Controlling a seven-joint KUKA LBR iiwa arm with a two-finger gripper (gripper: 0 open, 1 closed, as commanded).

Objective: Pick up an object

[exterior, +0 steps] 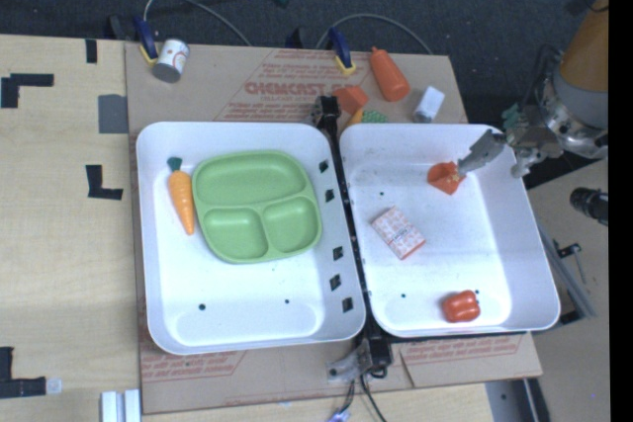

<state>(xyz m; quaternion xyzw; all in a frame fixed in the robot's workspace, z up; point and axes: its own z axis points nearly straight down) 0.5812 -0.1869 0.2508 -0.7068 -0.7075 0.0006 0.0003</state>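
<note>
Where reaching in from the right: arm slanted down and leftward, wrist over far right rim of right bin. Claw low inside that bin's far part, tip touching small red piece; clenched or released, cannot tell; no grasp confirmed. Left bin alongside, with green divided plate and carrot just left of it. In right bin also: pink patterned card mid-bin, red-orange round item near right corner, both well apart from claw.
</note>
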